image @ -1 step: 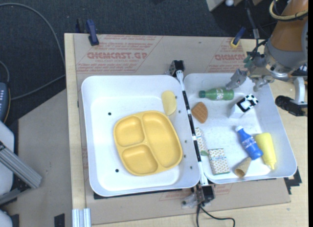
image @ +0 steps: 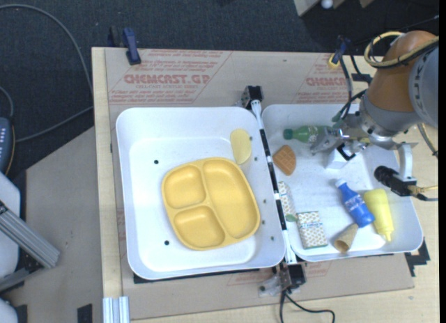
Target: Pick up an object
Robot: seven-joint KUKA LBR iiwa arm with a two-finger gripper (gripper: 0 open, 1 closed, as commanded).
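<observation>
The gripper (image: 339, 146) hangs low over the right bin (image: 411, 234); whether it is open or closed cannot be told. A green bottle (image: 301, 134) lies just left of the gripper. The arm (image: 397, 88) bends down from the right. Farther from the gripper, the board (image: 174, 78) under the bins reads "CHEMCAST".

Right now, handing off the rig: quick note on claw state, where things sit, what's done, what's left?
Claw: low in the right bin, upper part; finger state unreadable, no visible hold.
Right bin: green bottle just left of the claw, brown cookie, blue bottle, yellow bottle, cone, patterned packet.
Left bin: yellow divided tray, pale yellow piece.
Done: nothing visibly lifted.
Left: grasp and lift one object.
</observation>
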